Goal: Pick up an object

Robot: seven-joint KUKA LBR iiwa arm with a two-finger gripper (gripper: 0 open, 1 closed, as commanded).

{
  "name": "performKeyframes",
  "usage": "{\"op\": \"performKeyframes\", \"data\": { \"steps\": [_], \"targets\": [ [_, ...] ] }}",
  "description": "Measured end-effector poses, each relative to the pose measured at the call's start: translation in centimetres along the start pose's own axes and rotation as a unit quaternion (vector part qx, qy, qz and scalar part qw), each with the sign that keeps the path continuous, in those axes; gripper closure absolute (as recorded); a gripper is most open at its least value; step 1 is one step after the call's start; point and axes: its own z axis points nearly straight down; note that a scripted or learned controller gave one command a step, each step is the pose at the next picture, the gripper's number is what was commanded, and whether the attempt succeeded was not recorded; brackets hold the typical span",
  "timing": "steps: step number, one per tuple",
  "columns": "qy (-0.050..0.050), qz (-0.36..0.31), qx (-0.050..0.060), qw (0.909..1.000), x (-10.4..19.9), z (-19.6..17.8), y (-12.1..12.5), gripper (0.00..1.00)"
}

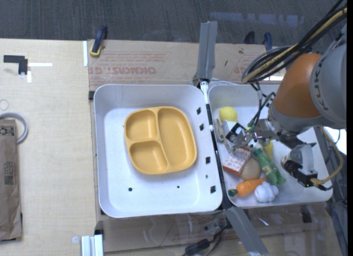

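Bench: two white bins [105, 155]; pincer [242, 137] low over right-bin clutter, grip state unclear.

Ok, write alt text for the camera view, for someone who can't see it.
A grey robot arm with an orange band reaches over the right bin, gripper down among clutter: a carrot, a green bottle, a yellow lemon. The left bin holds a yellow divided plate.

arm [325, 84]: cut off at right edge | claw [242, 137]: perhaps buried in clutter, state unclear
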Motion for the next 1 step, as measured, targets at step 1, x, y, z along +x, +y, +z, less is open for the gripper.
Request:
{"op": "performKeyframes", "data": {
  "steps": [1],
  "targets": [
    [-0.001, 0.030, -0.001, 0.9996, -1.60, -2.19, 6.93, 0.00]
  ]
}}
